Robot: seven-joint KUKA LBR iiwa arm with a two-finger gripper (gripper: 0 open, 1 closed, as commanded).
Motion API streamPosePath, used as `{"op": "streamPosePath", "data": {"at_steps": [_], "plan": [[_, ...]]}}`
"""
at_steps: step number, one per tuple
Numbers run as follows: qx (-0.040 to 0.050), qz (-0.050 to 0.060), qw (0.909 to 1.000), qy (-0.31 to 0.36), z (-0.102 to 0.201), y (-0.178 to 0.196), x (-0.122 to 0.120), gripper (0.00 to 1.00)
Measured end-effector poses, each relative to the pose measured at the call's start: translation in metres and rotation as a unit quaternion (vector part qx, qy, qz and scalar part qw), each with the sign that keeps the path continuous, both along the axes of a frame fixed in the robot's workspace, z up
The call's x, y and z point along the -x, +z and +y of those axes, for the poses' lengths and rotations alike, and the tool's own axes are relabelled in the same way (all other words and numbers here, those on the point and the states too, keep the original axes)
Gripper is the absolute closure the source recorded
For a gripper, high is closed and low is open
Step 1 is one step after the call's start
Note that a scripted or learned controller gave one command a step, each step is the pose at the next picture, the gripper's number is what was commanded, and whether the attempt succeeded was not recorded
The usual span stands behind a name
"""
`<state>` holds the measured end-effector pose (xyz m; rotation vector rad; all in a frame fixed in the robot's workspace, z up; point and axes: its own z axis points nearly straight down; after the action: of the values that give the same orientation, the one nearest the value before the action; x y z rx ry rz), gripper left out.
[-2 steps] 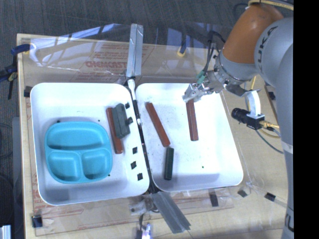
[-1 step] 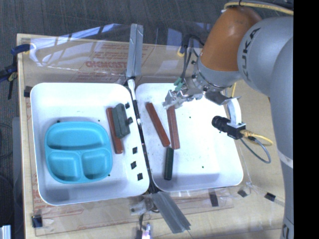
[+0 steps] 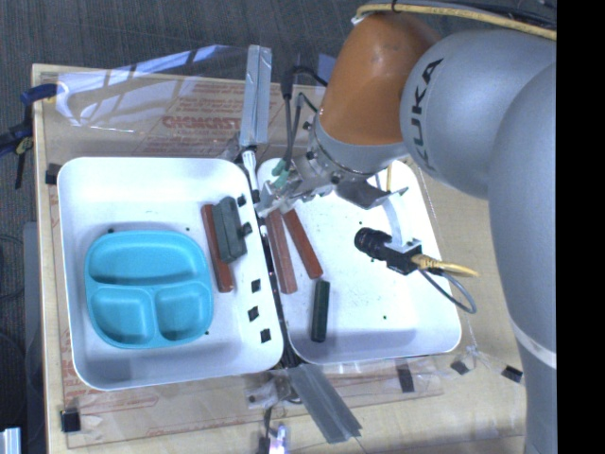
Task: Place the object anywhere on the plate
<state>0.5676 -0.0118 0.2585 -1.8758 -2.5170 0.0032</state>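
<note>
Blue plastic, a plate (image 3: pixel 146 287) with three compartments lies in the left bin (image 3: pixel 95 183), toward its near left part. Just right of the plate, along the bin's right side, a brown strip (image 3: pixel 217 251) lies lengthwise with a dark grey block (image 3: pixel 228 228) against its far end. Several small black squares (image 3: pixel 255 300) dot the sloping wall between the two bins.

The grey arm (image 3: pixel 473 93) with its orange band (image 3: pixel 376 74) reaches in from the right, and its jaws (image 3: pixel 276 195) hang over the far left corner of the right bin (image 3: pixel 416 324), close to the divide. Whether they are wide or narrow cannot be told, as the wrist hides them. Directly below them in the right bin lie two brown strips (image 3: pixel 303 245) side by side, touching or nearly so. Nearer, a slim dark green stick (image 3: pixel 320 310) lies apart from them. A black cylindrical piece (image 3: pixel 375 244) with a yellow cable (image 3: pixel 452 270) hangs over the bin's middle.
</note>
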Motion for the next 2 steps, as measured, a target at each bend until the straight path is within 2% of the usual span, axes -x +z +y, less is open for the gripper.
{"op": "streamPosePath", "data": {"at_steps": [1, 2], "plan": [[0.0008, 0.0, 0.9973, -0.074, 0.073, -0.028, 0.012, 1.0], [0.0009, 0.0, 0.9997, -0.026, 0.136, -0.057, 0.049, 1.0]]}}
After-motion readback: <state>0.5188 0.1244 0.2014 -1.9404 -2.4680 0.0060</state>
